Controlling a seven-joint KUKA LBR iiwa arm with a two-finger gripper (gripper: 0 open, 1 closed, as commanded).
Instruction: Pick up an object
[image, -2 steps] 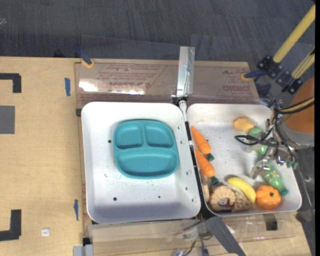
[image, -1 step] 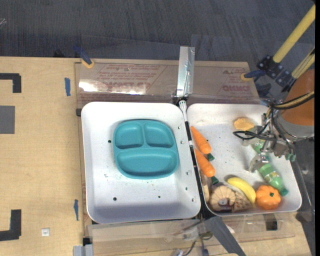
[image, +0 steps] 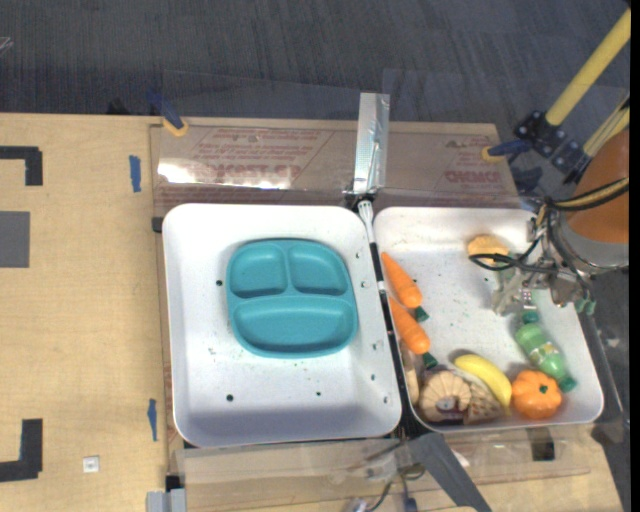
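Objects for picking all lie in the right bin (image: 590, 400). We note two carrots (image: 400, 282) end to end along its left wall, and a yellow banana (image: 484, 374) at the near side. An orange pumpkin-like fruit (image: 536, 394) is just right of the banana, a tan ridged item (image: 447, 395) just left of it. A green bottle-shaped item (image: 541, 346) rests by the right wall, and a small yellow-brown piece (image: 487, 246) lies toward the far side. We see the gripper (image: 530, 292) over the right part of this bin, just far of the green item; we cannot tell its finger state. The left bin (image: 190, 390) holds a teal divided plate (image: 291, 298). Both bins sit on the surface (image: 70, 330).
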